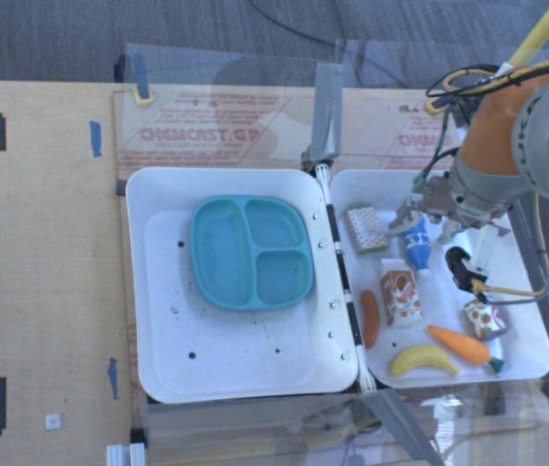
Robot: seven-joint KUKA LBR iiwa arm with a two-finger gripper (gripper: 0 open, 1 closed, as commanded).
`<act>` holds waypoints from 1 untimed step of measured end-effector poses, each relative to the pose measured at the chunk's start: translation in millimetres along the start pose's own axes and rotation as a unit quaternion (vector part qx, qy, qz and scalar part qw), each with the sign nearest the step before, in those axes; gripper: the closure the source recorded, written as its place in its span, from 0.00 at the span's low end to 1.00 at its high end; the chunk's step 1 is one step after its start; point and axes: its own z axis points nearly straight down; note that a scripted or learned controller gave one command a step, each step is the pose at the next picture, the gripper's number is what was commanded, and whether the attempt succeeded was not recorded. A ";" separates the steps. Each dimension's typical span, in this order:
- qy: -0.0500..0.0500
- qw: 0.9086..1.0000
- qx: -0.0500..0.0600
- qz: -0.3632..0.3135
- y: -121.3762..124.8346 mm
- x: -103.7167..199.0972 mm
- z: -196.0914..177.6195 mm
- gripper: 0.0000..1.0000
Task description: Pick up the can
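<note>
Wooden bench (42,289) (grey carpet (158,8) beyond)

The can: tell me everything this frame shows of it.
The can is a small cylinder with a red, white and brown printed label and a pale top rim. It sits in the right bin, near that bin's middle, and from this slant looks upright or slightly tilted. A brown sausage lies just to its left, a banana below it and a blue object above it. The gripper is above it, near the blue object, apart from the can.
</note>
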 end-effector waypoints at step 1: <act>0.000 1.000 -0.001 0.000 0.8 0.3 -10.7 1.00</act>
